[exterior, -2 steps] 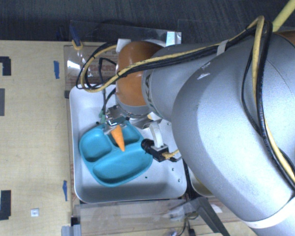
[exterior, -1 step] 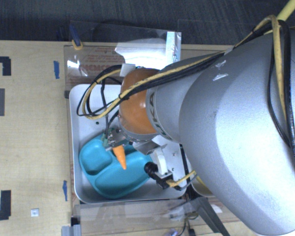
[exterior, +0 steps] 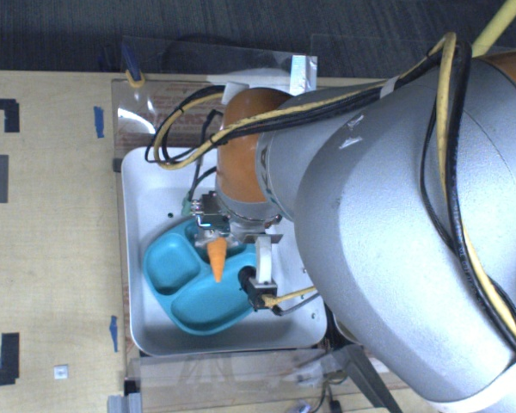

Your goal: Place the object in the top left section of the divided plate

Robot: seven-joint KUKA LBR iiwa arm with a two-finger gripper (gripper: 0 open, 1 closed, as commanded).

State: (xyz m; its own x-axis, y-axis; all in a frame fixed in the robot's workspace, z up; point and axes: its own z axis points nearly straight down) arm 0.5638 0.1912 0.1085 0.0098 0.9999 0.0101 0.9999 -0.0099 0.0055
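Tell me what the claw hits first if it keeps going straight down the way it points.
Probably the orange carrot-shaped object right under the claw, then the blue divided plate beneath it in the white bin. Depth is unclear from this slanted view, so the gap can't be judged.

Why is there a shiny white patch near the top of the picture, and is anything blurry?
In the camera view, light glares off clear plastic behind the white bin; the blue divided plate and orange carrot-shaped object look sharp; the big grey arm, close to the lens, looks slightly soft.
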